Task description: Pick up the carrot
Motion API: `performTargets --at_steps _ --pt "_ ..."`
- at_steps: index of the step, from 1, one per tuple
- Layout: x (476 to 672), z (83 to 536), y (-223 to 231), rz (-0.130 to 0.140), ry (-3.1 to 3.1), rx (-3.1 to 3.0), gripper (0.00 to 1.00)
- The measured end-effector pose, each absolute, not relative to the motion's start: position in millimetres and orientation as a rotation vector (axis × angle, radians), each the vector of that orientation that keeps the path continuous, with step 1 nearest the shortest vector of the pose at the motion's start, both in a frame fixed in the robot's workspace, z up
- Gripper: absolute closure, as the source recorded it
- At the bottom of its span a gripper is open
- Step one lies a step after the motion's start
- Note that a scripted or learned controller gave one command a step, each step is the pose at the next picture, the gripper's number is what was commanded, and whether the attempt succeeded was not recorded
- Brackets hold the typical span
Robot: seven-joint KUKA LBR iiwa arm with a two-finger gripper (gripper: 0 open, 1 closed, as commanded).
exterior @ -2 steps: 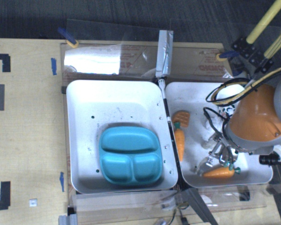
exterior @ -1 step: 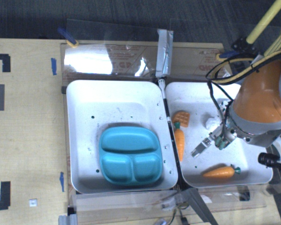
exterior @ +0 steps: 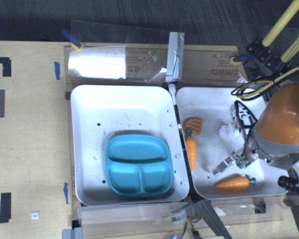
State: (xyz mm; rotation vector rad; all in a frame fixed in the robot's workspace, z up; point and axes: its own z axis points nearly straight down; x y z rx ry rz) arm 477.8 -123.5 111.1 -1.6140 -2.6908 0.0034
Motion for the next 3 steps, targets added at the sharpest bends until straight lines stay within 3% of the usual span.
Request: performTargets --at_steps 1,3 --pt "480.9 87 -138 -0.005 -2.665 -1.665 0.00" --pt "481.7 87 -139 -0.005 -2.773 -1.489 0.00"
